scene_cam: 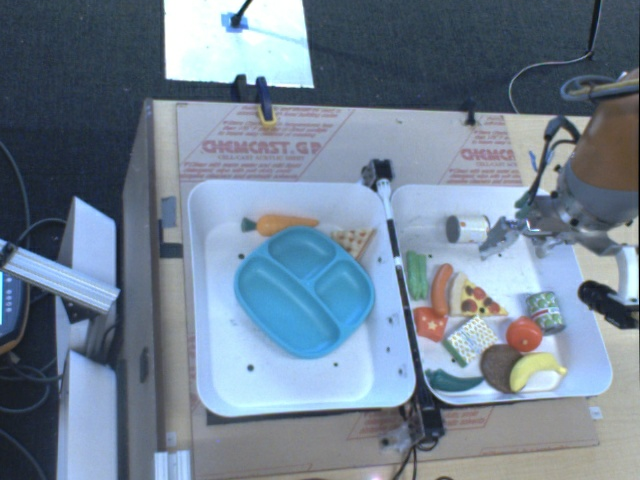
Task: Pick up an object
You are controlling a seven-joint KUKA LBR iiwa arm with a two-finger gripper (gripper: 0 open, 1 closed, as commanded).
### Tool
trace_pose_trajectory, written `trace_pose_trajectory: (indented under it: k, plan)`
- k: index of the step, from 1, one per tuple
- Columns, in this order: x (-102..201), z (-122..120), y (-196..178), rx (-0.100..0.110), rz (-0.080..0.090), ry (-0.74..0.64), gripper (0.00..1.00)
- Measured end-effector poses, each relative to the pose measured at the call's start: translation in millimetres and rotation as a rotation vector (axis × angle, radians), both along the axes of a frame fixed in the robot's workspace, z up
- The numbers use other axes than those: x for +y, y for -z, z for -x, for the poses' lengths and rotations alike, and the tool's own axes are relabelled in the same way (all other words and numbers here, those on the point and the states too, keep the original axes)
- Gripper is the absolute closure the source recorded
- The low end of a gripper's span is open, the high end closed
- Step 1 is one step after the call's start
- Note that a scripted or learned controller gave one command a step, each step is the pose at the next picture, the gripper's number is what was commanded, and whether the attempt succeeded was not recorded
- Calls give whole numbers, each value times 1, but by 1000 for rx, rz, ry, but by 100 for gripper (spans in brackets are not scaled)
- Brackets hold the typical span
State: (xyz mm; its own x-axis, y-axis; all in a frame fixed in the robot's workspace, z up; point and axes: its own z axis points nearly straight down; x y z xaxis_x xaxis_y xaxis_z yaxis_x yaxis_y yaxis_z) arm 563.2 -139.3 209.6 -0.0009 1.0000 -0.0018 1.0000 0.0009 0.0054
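Gripper, finger state indiscernible, poised beside the small canister in the right bin; centring over it before descent favours a secure grasp

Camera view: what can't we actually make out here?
- End effector: too small and blurred to judge its finger state; nothing seen held.
- Arm: cut off by the right edge.
- Can: label too small to read.
- Brown round item: partly covered by the banana.
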Motion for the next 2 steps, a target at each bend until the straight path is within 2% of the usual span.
trace_pose_trajectory:
  k: [1,2]
  plan:
    - [18,-52,123,9,-3,-2,0]
    - [-2,-107,67,0,0,-4,0]
